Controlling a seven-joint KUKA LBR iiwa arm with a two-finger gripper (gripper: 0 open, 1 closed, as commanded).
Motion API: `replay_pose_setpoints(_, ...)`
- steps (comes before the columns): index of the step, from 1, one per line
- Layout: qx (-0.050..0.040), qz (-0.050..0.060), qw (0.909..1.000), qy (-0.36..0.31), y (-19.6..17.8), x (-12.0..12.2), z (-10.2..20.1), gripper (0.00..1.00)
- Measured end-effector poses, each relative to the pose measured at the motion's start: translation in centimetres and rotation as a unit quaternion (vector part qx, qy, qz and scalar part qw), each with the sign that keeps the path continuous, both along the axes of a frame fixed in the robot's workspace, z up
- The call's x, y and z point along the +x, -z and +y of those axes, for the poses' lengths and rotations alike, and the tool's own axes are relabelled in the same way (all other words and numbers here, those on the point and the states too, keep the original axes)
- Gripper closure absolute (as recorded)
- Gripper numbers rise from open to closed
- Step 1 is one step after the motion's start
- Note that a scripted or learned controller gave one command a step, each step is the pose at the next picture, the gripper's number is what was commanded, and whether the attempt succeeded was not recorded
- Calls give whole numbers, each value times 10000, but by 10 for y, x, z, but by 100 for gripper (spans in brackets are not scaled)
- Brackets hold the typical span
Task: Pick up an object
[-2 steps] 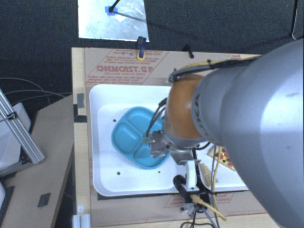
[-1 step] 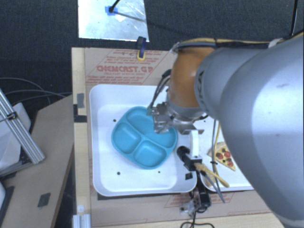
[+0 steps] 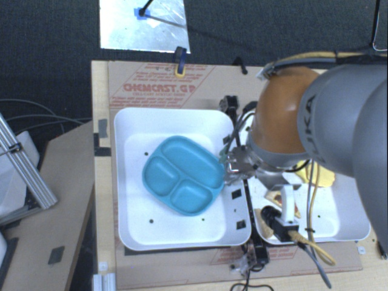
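A blue divided plate point(image 3: 183, 174) with three compartments lies flat in the left white bin point(image 3: 138, 229), slightly right of its middle. My gripper point(image 3: 232, 164) hangs under the orange wrist band at the left bin's right wall, right beside the plate's right rim. The bulky grey arm covers much of the right bin point(image 3: 351, 226). A yellow object point(image 3: 325, 176) shows partly from under the arm in the right bin. A wooden-handled utensil point(image 3: 313, 249) lies across that bin's front rim.
The two bins sit side by side on a cardboard sheet point(image 3: 159, 85) with red print. A shiny metal plate point(image 3: 144, 16) lies beyond the bench at the back. A small tan object point(image 3: 287, 202) sits in the right bin below the wrist.
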State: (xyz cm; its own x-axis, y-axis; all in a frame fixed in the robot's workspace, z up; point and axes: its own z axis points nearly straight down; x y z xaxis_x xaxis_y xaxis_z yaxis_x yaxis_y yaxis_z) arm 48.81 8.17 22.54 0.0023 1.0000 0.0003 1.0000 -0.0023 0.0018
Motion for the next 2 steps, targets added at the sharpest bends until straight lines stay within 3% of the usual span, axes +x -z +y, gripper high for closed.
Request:
replay_pose_setpoints(1,23,-49,10000,-57,-100,0,38,100)
replay_pose_setpoints(2,3,7,10000,-43,-66,25,71,100)
